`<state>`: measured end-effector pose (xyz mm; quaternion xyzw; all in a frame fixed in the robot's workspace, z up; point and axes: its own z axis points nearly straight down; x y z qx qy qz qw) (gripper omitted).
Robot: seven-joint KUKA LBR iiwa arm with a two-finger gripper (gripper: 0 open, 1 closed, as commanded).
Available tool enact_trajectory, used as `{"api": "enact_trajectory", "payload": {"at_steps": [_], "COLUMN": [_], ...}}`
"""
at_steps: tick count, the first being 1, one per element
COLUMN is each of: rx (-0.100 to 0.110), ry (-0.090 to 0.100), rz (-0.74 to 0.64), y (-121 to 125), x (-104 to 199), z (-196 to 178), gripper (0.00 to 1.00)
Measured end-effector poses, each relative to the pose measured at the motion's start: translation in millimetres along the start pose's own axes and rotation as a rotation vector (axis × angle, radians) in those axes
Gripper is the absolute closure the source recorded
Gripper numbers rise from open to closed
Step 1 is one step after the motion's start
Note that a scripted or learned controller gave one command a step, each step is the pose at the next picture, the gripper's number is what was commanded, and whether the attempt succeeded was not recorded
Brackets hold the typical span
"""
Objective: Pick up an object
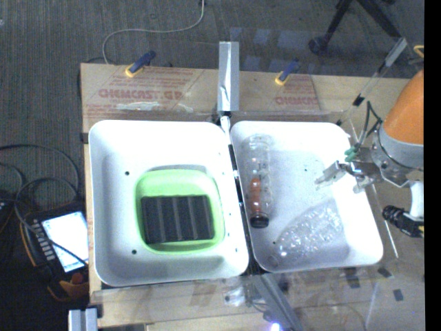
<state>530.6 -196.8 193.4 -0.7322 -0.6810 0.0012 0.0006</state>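
**Gripper poised at the right bin's far right edge**

Gripper (339, 174) hangs over the right bin (358, 250) close to its right rim, near the far right corner, on the arm (406, 126) that comes in from the right edge of the bench (96, 81). Whether its fingers are spread or pressed together cannot be told; nothing is seen between them.

Below it, towards the bin's near right corner, lies a crumpled clear plastic bag (310, 229), apart from the gripper. Along the bin's left wall lies a clear bottle (258, 178), its dark cap pointing to the near edge.

Across the divide, the left bin (110, 150) carries a green tray (179, 212) with a dark slatted inset, sitting near the middle, slightly towards the near edge.
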Motion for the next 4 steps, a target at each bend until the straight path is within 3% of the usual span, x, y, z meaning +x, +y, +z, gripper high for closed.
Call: {"api": "enact_trajectory", "payload": {"at_steps": [1,2,3,4], "rx": [-0.005,-0.003,0.000,0.001], "ry": [0.004,-0.001,0.000,0.000], "rz": [0.089,0.289,0.305,0.454], "y": [-19.8,-10.6,-48.9,-45.7], "x": [-11.3,-2.7,28.6,-22.5], "z": [97.8,-34.9,-66.6,-27.0], "gripper": [0.00,0.00,0.00,0.00]}}
